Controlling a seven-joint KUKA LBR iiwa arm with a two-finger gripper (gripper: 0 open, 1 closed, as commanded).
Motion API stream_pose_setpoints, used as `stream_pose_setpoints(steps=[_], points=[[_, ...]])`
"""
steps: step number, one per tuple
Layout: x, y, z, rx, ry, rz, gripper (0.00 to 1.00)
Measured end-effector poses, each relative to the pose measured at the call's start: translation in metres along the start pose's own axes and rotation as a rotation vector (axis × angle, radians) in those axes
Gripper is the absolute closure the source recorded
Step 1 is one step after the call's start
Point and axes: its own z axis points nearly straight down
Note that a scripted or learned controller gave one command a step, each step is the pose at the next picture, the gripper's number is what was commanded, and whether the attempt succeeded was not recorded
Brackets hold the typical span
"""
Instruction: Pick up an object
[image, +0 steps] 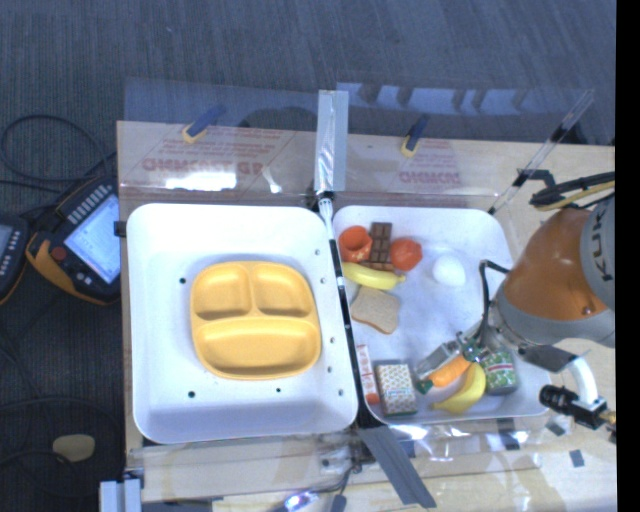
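Note:
The right bin (470, 235) holds several toy foods. At its back left lie two red-orange tomatoes (353, 242), a brown chocolate bar (381, 243) and a small banana (372, 276), with a bread slice (378, 311) just in front of them. A white egg (448, 270) lies alone near the middle. At the front lie a printed box (396, 386), a carrot (449, 373), a second banana (467, 390) and a green can (500, 372). My gripper (463, 350) is low over the front cluster, right at the carrot and the can.
The left bin (160, 250) bears a yellow compartment plate (256, 318). The arm's orange band (553, 268) hangs over the right bin's right edge. A divider wall (338, 300) separates the two bins. A pendant and cables lie on the floor at far left.

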Motion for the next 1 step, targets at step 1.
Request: stream_pose_setpoints(steps=[1], points=[[0.0,0.0028,-0.0101,-0.007,-0.002,-0.001,1.0]])
